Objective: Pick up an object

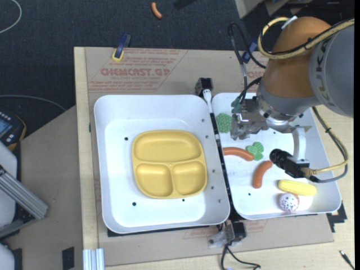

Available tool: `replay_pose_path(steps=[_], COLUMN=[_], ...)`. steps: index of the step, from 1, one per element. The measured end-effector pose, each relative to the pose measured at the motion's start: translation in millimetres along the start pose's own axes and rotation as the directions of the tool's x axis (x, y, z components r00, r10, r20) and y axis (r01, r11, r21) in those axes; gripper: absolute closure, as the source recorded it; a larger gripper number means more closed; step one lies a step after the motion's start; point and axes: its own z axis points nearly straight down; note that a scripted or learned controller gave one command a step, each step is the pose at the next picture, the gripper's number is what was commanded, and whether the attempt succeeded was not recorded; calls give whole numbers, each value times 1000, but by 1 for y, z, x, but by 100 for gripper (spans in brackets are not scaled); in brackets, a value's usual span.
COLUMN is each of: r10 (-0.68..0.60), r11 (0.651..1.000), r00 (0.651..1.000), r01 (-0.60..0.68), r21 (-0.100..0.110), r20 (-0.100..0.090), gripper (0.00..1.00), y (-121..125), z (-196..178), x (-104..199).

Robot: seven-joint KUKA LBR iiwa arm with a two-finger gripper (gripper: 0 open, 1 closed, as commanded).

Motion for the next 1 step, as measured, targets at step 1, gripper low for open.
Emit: replay_pose_path(steps=[1], r10=[-1], r11=[1000], r00=[1000], r01=[1], r21=[-7], r20=[1], gripper=[100], y=[4], z=[-13], x=[-4])
